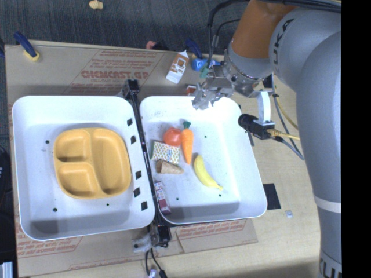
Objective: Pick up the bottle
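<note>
We see the bottle (162, 197), small and dark red, lying against the left wall of the right bin (246, 155) at its near corner. Its long axis runs near to far, and we cannot tell which end is the cap. The gripper (204, 97) hangs over the bin's far rim, and we cannot tell its opening. The cardboard (104, 71) reads "CHEMCAST GP" in red.

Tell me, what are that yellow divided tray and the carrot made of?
Divided tray: looks like moulded plastic, matte yellow, with smooth rounded compartments. Carrot: probably toy plastic, given its even orange colour and slight sheen, though a real one cannot be excluded from this view.
</note>
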`<control>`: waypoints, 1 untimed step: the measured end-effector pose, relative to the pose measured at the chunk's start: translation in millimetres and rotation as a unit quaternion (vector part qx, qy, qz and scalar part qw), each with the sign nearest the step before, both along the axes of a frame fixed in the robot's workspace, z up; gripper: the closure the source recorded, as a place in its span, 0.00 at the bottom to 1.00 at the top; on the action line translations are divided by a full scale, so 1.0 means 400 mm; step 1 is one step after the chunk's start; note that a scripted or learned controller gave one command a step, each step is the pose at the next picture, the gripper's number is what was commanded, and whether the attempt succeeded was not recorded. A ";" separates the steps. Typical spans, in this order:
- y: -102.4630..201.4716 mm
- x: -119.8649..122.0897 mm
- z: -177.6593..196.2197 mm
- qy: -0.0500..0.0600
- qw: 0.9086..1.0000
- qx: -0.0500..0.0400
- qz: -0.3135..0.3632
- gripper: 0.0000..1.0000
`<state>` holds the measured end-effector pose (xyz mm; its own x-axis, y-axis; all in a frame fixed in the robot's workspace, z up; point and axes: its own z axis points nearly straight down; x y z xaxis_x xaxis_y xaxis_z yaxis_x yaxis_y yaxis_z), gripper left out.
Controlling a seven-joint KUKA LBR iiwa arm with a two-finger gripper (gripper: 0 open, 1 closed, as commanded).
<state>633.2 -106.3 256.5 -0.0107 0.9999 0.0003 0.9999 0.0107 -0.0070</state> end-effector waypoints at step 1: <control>0.079 -0.189 -0.154 -0.001 0.991 0.001 0.136 1.00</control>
<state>557.7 -74.6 194.8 -0.2792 0.9602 0.0020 0.9602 0.2792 -0.0051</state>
